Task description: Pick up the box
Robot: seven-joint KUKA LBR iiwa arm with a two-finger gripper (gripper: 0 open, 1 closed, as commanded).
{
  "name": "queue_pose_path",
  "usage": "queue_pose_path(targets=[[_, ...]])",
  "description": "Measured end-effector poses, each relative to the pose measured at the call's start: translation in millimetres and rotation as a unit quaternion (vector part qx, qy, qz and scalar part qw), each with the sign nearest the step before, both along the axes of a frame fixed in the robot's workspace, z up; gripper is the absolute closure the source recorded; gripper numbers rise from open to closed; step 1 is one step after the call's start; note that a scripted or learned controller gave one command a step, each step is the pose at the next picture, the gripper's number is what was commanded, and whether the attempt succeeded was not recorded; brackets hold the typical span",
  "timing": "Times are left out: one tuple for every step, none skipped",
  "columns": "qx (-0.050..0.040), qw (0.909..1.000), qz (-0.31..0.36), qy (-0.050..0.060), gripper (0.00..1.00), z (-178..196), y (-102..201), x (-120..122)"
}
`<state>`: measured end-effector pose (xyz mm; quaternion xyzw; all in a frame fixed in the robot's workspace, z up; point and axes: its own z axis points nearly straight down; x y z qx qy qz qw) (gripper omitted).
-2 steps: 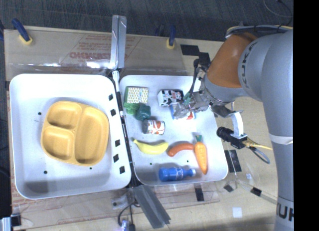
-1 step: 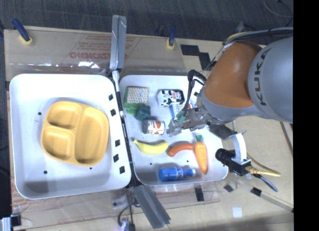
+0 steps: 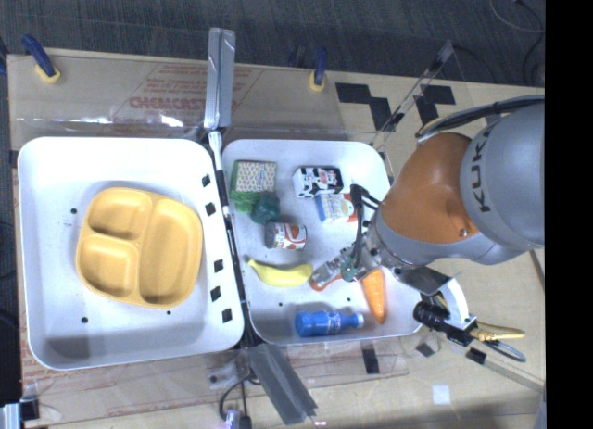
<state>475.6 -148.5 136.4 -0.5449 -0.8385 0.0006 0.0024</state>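
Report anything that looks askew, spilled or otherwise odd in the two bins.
Nothing looks spilled or damaged. The right bin is simply cluttered: the blue bottle, banana and carrot lie on their sides, and the cow-print box sits skewed. The yellow tray sits tilted in the left bin.

Grey arm (image 3: pixel 505 186) reaches from right, bent downward; end effector (image 3: pixel 350 265) low.

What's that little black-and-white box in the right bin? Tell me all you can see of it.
The box is a small carton with a black-and-white cow-like pattern on a white face, looking like printed cardboard. It lies flat near the far wall of the right bin, slightly skewed. A patterned green square packet sits apart to its left; a white carton with blue and red print touches or nearly touches its near edge. The gripper is nearer the camera, not on it.
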Motion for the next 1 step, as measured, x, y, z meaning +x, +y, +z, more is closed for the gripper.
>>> queue_pose_path(targets=[[-0.0014, 0.9921, -0.126, -0.001, 1.00, -45.2, -29.9, 79.9]])
